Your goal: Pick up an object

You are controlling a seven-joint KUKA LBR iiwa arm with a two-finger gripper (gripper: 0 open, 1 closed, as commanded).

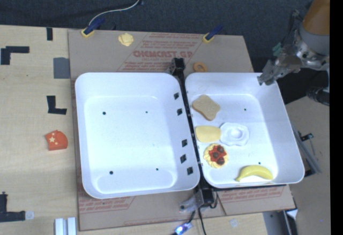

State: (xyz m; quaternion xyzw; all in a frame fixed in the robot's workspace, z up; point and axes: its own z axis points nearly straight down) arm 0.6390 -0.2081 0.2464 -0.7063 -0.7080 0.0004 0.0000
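While the arm (316, 20) reaches in from the right, bent down at the wrist, its tool (266, 78) hangs over the upper right rim of the right bin (278, 116); whether it is released or clenched I cannot tell. In that bin lie a tan bread slice (206, 107), a pale yellow piece (208, 134), a white fried egg (235, 134), a small red-topped piece (216, 156) and a yellow banana (254, 173). The banana's long axis runs roughly left to right near the bin's lower edge.
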